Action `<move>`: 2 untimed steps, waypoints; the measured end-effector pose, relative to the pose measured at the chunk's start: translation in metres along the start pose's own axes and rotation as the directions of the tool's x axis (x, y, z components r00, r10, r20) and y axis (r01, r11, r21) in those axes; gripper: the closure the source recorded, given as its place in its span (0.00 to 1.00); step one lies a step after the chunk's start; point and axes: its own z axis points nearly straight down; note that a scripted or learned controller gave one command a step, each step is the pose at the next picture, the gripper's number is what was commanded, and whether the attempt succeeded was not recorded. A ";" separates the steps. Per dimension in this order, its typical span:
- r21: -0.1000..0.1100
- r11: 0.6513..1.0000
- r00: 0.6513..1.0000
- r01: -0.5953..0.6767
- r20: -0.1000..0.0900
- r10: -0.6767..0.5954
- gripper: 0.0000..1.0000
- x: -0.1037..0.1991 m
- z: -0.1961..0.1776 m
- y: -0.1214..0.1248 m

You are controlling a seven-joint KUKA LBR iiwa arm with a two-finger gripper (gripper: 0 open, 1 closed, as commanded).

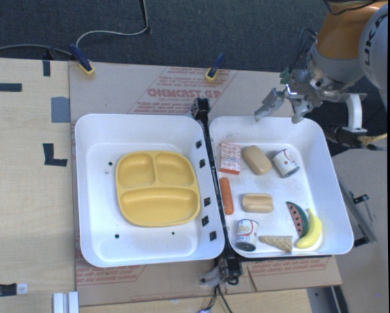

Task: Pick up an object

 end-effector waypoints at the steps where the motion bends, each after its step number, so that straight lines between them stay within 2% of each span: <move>1: 0.002 1.000 1.000 -0.002 0.000 0.002 0.00 -0.020 0.079 -0.069; 2: 0.002 1.000 1.000 -0.001 0.000 0.001 0.00 -0.019 0.146 -0.018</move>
